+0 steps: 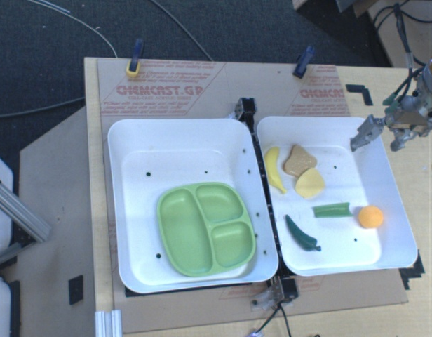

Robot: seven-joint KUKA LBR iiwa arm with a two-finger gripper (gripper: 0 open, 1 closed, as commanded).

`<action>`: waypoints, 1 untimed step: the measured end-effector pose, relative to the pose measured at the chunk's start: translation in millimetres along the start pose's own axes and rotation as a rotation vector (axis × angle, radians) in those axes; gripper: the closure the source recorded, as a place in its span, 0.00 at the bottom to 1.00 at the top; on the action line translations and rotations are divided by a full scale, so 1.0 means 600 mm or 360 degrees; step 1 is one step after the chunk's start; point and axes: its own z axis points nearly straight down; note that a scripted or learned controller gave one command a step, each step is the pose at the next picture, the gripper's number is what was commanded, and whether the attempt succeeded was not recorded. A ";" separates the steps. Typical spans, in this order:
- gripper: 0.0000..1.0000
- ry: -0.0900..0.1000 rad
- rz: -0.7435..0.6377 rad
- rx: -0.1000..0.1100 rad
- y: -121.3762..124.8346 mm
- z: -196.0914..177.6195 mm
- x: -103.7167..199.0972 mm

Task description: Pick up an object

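Overhead, the hand [381,135] hangs open and empty above the right bin's [384,255] far right corner, its two fingers [362,136] spread apart. Below it in that bin lie a yellow banana [273,168] along the left wall, a tan bread slice [299,160] touching a yellow chip-shaped piece [310,183], a green stick [332,210], a dark green pepper [301,233] and an orange ball [371,217] just beside the stick's right end. Across the divider, the left bin [132,160] on the worktop [202,83] holds a green divided plate [205,227].

High fixed camera, slanted down, both bins [125,188]
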 end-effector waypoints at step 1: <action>0.00 -0.0004 -0.0005 -0.0019 0.003 -0.011 0.001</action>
